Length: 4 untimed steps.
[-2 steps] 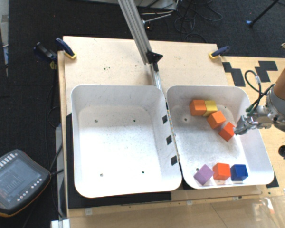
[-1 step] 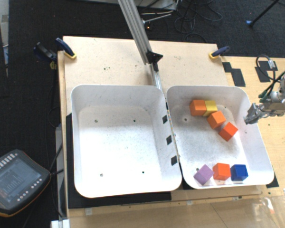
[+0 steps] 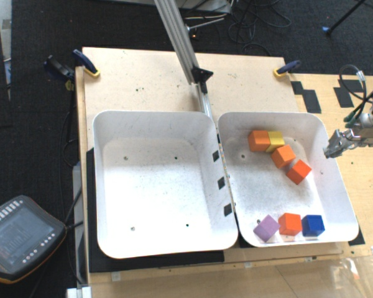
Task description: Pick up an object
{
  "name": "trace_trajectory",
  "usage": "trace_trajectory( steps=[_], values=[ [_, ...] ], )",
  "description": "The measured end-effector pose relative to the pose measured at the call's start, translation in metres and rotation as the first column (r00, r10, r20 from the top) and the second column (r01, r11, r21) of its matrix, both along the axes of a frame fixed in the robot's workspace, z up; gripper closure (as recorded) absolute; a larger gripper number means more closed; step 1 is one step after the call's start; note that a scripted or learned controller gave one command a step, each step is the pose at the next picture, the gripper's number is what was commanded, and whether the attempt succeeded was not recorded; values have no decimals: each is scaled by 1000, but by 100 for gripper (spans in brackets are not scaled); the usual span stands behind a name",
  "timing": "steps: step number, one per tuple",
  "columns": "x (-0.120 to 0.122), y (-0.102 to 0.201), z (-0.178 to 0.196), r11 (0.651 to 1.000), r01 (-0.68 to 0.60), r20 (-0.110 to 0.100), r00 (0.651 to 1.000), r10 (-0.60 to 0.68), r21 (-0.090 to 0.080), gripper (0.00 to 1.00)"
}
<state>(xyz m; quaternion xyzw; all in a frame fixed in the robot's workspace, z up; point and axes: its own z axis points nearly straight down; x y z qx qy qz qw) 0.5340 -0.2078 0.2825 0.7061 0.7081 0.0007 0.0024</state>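
gripper point(image 3: 336, 146) sits at the right bin's point(image 3: 336, 185) right rim, can't tell if it's open or holding anything. bin's got orange blocks point(image 3: 285, 156), a yellow block point(image 3: 275, 140), a purple block point(image 3: 267, 228) and a blue block point(image 3: 313, 225). left bin point(image 3: 112, 185) next to it.

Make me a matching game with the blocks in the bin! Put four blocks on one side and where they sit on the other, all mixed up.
Blocks:
1. yellow block
2. purple block
3. blue block
4. the orange block nearest the gripper

Places:
A. front right corner of the right bin
B. left end of the front row of three
C. last in the slanting chain, close to the right wall
D. touching an orange block near the back of the bin

Pairs: 1-D, 2-B, 3-A, 4-C
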Motion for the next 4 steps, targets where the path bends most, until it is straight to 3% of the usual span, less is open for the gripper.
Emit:
trace_trajectory(
  steps=[1,3,4],
  values=[
    [15,56,3,1000,-5,-1,1000,5,3,100],
    [33,166,-28,1000,-6,-6,1000,6,5,100],
    [55,213,-31,1000,-5,-3,1000,5,3,100]
  ],
)
